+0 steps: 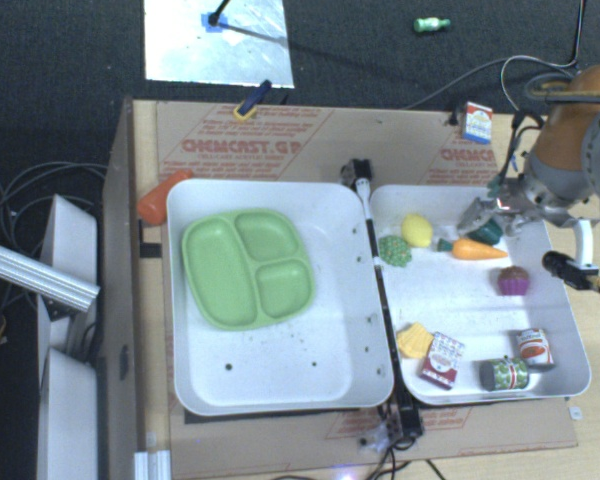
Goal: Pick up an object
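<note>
Your gripper [488, 218] sits low over the far right part of the right bin [480, 298], just above the toy carrot [477, 251]; from this angle you cannot tell its state, and nothing is visibly held. Just beside the carrot lie a yellow lemon [417, 231] and a green broccoli piece [395, 252]; a purple item [513, 281] lies nearer the right wall. Along the near edge you have a yellow wedge [414, 340], a red-and-white carton [442, 359] and two small cans [518, 360]. The left bin [280, 368] holds a green divided plate [247, 267].
</note>
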You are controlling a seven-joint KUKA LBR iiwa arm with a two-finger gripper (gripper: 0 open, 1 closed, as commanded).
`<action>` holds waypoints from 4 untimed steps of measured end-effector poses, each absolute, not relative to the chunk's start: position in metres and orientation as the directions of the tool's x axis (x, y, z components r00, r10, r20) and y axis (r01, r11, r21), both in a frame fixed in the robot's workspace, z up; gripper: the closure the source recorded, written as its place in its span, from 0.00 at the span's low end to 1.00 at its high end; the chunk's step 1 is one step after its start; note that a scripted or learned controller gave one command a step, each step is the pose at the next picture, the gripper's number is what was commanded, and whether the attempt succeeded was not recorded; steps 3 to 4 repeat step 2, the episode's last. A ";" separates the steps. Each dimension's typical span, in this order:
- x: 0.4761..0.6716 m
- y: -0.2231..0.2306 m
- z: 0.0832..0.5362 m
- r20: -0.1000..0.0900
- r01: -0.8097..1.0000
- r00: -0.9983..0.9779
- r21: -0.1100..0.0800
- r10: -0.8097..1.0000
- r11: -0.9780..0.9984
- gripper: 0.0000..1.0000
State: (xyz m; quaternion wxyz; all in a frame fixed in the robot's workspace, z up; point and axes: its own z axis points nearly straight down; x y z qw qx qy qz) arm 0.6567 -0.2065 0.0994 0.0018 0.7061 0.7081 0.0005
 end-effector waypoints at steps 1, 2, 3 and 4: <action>0.669 -0.144 0.084 0.001 1.000 -0.005 0.002 1.000 0.005 0.00; 0.670 -0.145 0.096 -0.002 1.000 -0.008 0.005 1.000 0.008 1.00; 0.670 -0.145 0.096 -0.002 1.000 -0.008 0.005 1.000 0.008 1.00; 0.670 -0.145 0.096 -0.002 1.000 -0.008 0.005 1.000 0.008 1.00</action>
